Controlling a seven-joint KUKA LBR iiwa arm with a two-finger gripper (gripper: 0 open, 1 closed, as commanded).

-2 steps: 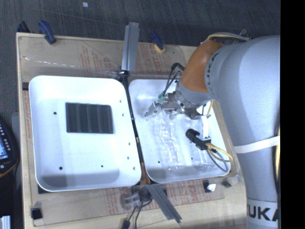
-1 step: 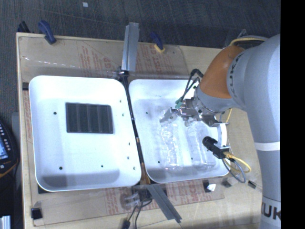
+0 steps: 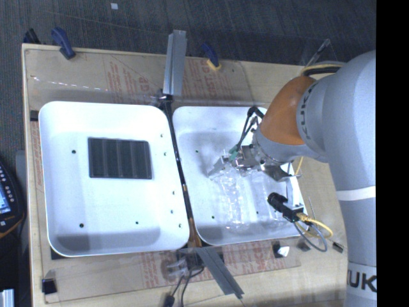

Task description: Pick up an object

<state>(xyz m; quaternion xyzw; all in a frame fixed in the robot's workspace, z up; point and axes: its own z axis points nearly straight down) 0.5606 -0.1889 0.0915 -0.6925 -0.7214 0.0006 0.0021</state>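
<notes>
While the gripper (image 3: 231,158) hovered inside the right bin (image 3: 192,171) (finger state impossible to tell), its clear plastic object (image 3: 239,197) risked slipping free.

This is a robotics lab or test cell, not a home or shop. A pale plywood bench top (image 3: 96,75) bears 2 shallow white plastic bins, the left bin (image 3: 105,178) holding a dark ribbed rectangular panel (image 3: 119,158) and the right bin (image 3: 198,171) touching it along a shared edge. Blue spring clamps (image 3: 62,43) grip the bench's far edge, behind the left bin. A grey metal bracket (image 3: 174,62) rises behind the seam between the bins. A large grey industrial arm with an orange band (image 3: 319,120) reaches over the right bin, trailing loose cables (image 3: 313,226). Dark carpet (image 3: 192,11) lies beyond the bench.
</notes>
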